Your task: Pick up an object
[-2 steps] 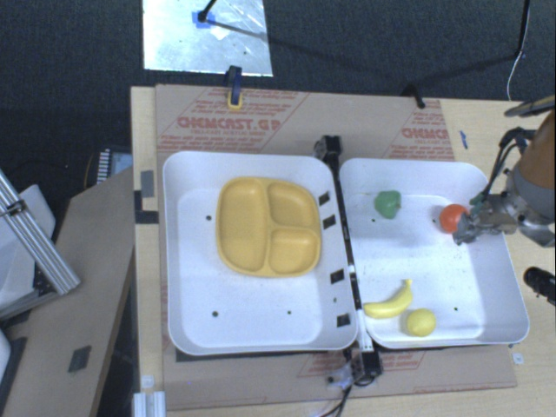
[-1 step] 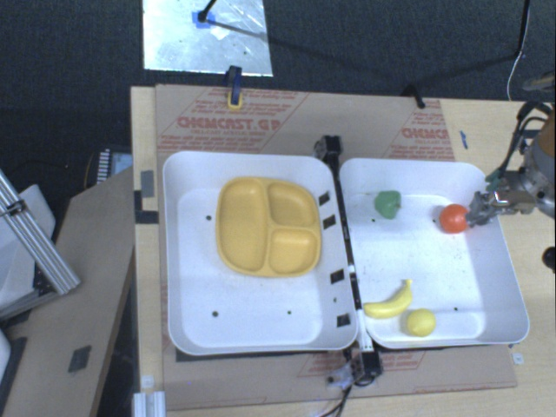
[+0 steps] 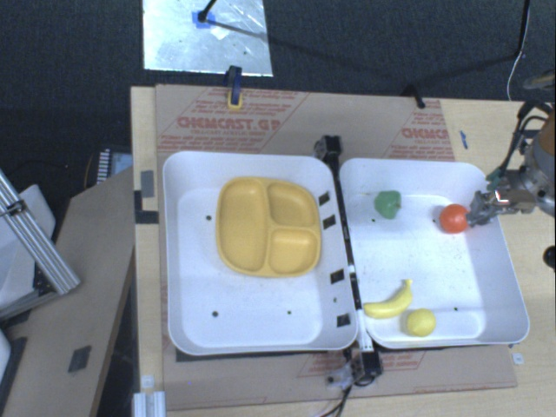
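Bins side by side on a cardboard-covered worktop (image 3: 365, 115), seen from the fixed overhead camera: the robot's gripper (image 3: 483, 208) reaches in from the right over the right bin (image 3: 499, 272) and sits just beside a red-orange ball (image 3: 453, 219), low over the bin's right-hand side. Whether the jaws are spread or closed cannot be told at this size, and the ball is not clearly between them, so no hold can be claimed. The closeness suggests the ball is the object chosen for picking, being the nearest item to the arm's side of the bin.

Other candidates lie well apart from it in the same bin: a green toy vegetable (image 3: 387, 203) toward the far left corner, and a banana (image 3: 388, 301) and a lemon (image 3: 420, 322) close together along the near edge. Their spacing should leave room for a descent onto any one of them.

The left bin (image 3: 187, 311) holds a yellow divided plate (image 3: 267, 226), lying flat near its middle with its three compartments bare.
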`<state>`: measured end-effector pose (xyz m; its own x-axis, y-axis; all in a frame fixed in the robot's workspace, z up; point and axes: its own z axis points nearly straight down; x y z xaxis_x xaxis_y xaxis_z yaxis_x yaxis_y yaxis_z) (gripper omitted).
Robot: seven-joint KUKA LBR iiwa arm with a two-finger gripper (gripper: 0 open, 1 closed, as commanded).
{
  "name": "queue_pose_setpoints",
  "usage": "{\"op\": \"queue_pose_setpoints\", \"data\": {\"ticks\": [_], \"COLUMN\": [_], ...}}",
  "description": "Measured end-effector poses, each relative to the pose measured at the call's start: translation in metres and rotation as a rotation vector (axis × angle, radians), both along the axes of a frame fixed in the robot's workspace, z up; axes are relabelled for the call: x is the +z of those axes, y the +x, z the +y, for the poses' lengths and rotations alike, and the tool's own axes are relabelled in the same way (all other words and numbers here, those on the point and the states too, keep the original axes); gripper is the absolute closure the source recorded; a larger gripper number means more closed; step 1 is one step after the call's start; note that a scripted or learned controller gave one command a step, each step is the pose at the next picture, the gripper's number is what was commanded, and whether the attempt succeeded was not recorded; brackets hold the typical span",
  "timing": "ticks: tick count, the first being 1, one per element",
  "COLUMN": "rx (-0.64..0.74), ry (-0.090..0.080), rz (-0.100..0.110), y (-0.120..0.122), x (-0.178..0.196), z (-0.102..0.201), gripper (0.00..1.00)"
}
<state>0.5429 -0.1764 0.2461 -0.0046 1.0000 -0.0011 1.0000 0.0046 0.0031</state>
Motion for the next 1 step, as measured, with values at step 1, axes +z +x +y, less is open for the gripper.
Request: {"op": "queue_pose_setpoints", "data": {"ticks": [1], "rx": [0.005], "ry": [0.001], "rz": [0.0], "y": [0.0117], "x": [0.0027], "z": [0.0494], "gripper": [1.0]}}
